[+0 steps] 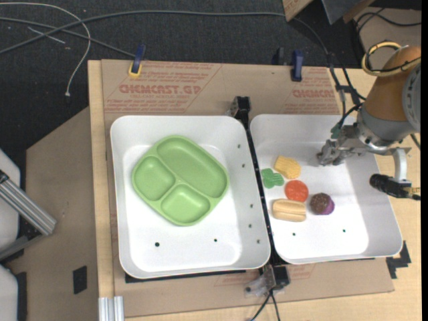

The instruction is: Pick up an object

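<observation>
The right bin holds several toy foods in a cluster: a yellow piece, a small green piece, a red-orange round piece, a tan hot-dog bun and a dark purple ball. My gripper hangs low over the back of that bin, right of the yellow piece and clear of all the foods. Nothing shows between its fingers.
The left bin carries a light green divided plate. A black divider bracket sits between the bins at the back. Cardboard bench surface with blue clamps surrounds both bins.
</observation>
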You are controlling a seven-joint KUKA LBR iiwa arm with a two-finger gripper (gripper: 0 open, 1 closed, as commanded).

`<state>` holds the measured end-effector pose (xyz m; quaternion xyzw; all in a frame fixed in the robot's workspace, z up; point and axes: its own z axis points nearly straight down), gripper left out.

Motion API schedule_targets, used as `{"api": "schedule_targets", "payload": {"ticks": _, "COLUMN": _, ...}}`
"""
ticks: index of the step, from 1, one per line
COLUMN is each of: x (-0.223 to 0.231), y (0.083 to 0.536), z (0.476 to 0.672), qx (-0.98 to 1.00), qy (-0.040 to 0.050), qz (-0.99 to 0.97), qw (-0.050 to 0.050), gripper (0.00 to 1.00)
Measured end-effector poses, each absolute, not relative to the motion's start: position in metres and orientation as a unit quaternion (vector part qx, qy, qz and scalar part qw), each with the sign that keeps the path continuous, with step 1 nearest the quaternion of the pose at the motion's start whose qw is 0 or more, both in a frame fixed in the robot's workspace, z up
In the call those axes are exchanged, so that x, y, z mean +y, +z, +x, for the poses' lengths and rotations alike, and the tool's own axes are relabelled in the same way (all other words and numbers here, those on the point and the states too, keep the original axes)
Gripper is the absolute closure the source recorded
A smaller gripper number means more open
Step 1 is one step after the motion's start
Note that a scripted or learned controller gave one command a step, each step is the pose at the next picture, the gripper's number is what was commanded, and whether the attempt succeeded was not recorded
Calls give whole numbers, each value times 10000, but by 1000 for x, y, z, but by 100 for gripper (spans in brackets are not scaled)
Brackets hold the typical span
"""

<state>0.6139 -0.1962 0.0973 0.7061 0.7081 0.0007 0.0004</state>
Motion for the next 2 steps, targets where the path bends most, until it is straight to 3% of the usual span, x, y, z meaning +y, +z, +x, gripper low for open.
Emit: {"api": "schedule_targets", "payload": {"ticks": 2, "x": -182, "y": 200, "z": 614, "qx": 7079, "qy": 19, "qz": 7063, "qw": 29, "gripper": 100}}
